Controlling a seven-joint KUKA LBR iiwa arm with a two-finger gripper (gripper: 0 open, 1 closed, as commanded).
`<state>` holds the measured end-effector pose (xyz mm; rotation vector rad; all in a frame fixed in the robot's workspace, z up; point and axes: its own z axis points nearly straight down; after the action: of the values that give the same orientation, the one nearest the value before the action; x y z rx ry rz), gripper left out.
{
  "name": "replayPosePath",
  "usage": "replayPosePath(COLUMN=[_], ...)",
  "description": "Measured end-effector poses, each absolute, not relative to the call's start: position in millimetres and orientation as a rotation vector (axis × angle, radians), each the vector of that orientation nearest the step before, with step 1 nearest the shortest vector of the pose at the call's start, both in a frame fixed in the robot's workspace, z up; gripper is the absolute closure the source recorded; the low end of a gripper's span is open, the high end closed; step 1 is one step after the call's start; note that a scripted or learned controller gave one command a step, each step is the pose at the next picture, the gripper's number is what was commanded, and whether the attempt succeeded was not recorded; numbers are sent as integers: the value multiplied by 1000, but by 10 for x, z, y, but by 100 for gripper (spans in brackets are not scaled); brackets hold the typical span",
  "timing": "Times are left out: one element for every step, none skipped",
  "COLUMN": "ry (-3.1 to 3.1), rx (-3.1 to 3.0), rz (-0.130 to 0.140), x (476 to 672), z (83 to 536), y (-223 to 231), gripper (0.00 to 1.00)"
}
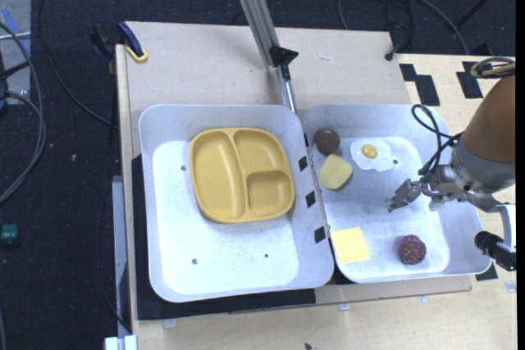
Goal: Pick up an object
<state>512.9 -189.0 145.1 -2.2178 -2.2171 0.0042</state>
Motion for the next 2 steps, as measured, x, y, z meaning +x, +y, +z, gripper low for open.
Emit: replayPosePath(ry=[-2221, -2222], rx=[-2224, -2227], rz=[1, -1], x=[5131, 5142], z=[931, 1058], y=[-1889, -1895], gripper=[0, 100])
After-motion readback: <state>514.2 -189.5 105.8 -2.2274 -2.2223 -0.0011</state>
